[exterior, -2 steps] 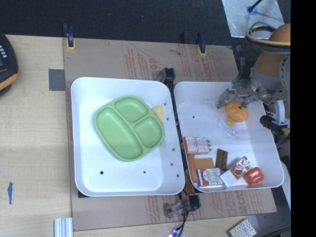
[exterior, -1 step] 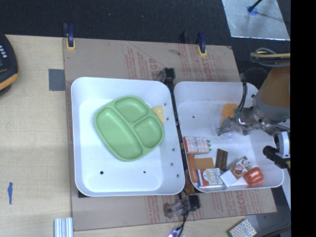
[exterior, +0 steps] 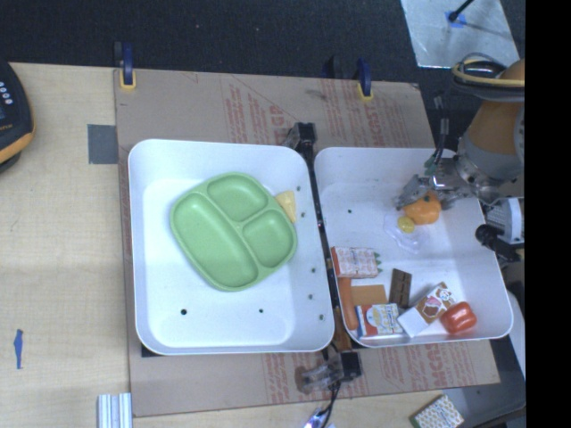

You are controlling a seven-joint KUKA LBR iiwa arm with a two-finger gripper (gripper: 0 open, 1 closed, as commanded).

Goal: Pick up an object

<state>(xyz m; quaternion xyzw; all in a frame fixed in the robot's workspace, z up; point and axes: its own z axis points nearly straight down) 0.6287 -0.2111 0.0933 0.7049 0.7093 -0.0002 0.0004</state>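
Claw (exterior: 426, 194): low in the right bin's upper half, at about 1 o'clock from that bin's centre; it comes in from the grey arm (exterior: 489, 141) at the right edge.
Claw state: cannot tell; the fingers are too small and blurred to read, and nothing can be confirmed between them.
Orange object (exterior: 422, 210): directly under or against the claw tip, at 6 o'clock from it; whether it rests on the bin floor or is lifted cannot be told.
Yellow piece (exterior: 407, 224): small, just beside the orange object at its 8 o'clock, on the bin floor.
Right bin (exterior: 357, 172): white, shallow, its lower edge crowded with goods.
Printed packet (exterior: 356, 261): at 7 o'clock from the claw, near the bin's left wall.
Brown bar (exterior: 401, 287): dark, below the packet and to its right.
Orange-brown card (exterior: 368, 294): flat, touching the white box below it.
White box (exterior: 384, 321): printed, at the bin's lower left.
Snack carton (exterior: 432, 303): tilted, at 6 o'clock from the claw, beside the red object.
Red object (exterior: 459, 317): at the bin's lower right corner.
Left bin (exterior: 152, 310): white, touching the right bin side by side, at 9 o'clock from the claw.
Green divided plate (exterior: 233, 230): three compartments, lying at the left bin's centre.
Pale yellow item (exterior: 286, 205): at the plate's 2 o'clock edge, partly tucked against it.
Table (exterior: 53, 239): light wood, with brown cardboard under both bins.
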